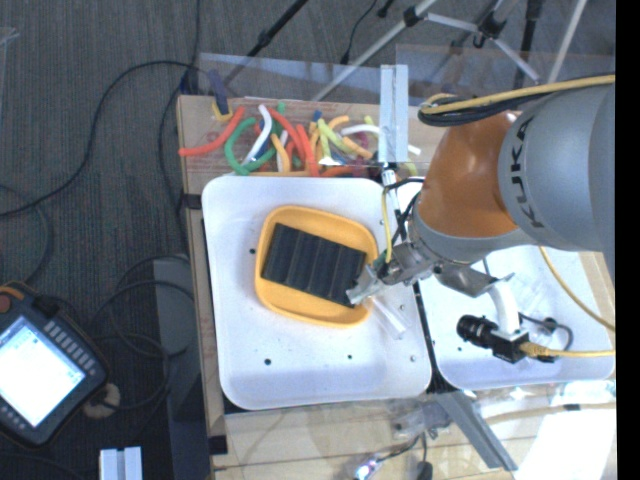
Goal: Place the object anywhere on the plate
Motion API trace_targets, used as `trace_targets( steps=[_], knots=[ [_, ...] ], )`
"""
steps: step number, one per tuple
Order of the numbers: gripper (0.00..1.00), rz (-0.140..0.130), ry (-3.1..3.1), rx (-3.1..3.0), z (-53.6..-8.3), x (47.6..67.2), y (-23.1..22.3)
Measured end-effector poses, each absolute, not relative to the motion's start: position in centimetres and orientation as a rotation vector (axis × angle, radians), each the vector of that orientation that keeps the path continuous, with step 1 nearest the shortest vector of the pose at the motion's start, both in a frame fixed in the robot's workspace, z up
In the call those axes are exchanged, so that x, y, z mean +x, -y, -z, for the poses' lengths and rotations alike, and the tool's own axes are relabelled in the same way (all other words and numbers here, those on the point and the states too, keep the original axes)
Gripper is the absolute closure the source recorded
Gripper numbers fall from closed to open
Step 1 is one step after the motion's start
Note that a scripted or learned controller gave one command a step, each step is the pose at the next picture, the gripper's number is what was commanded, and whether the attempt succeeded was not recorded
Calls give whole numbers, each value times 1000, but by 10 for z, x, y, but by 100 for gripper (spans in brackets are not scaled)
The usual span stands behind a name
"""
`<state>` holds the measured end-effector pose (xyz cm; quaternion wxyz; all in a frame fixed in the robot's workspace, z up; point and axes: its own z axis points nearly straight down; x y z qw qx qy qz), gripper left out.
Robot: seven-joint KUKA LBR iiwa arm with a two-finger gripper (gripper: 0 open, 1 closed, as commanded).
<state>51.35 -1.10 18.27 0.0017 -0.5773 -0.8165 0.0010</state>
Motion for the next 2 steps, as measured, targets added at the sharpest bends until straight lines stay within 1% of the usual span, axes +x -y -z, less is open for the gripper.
trace_targets(
  steps=[1,2],
  knots=[
    [100,-3,2580,-1788,-182,569,-28],
    [0,-3,2580,-1788,-183,569,-28]
  ],
)
